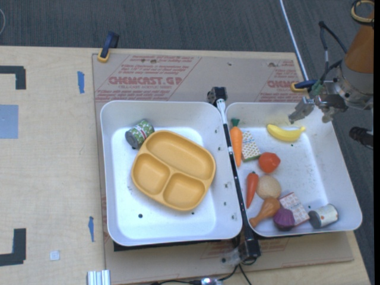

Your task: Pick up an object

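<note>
My gripper (311,115) hangs over the far right corner of the right bin (338,177), its two fingers spread open with nothing between them. A yellow banana (285,132) lies just below and to the left of it. Further left in that bin are a long carrot (236,144), a patterned block (250,148) and a red tomato (269,162). Toward the front lie a small carrot (252,187), an onion (268,187), a drumstick (265,211), a purple vegetable (284,219), a pink block (293,203) and a grey can (323,215).
The left bin (116,159) holds a yellow divided plate (173,169) and a green can (139,133) at its far left corner. A black divider clamp (218,95) sits between the bins. Cables run from the arm at the upper right.
</note>
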You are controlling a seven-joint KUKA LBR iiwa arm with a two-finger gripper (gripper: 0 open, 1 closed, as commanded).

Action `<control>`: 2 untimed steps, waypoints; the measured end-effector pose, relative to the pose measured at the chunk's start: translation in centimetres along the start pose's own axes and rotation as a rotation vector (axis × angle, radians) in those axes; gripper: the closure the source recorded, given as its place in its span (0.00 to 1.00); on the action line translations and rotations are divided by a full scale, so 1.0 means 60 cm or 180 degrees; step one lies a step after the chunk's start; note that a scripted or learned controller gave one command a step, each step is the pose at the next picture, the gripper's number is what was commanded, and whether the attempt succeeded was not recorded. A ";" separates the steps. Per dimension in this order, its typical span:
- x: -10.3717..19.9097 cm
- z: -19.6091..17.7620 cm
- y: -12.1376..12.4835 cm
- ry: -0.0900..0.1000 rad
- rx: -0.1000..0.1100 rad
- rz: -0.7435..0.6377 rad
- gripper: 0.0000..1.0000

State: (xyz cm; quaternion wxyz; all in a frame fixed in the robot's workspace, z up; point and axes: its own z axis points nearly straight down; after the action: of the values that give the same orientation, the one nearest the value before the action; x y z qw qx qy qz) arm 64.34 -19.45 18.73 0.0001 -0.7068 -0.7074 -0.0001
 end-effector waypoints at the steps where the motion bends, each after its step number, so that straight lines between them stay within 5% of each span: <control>1: 0.057 0.170 -0.032 -0.0002 -0.0006 -0.0003 0.00; 2: 0.122 0.170 -0.114 0.0003 -0.0001 0.0001 0.00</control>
State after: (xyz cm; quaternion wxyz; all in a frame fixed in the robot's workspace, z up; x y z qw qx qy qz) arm 57.48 -12.15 8.57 0.0003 -0.7070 -0.7072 -0.0005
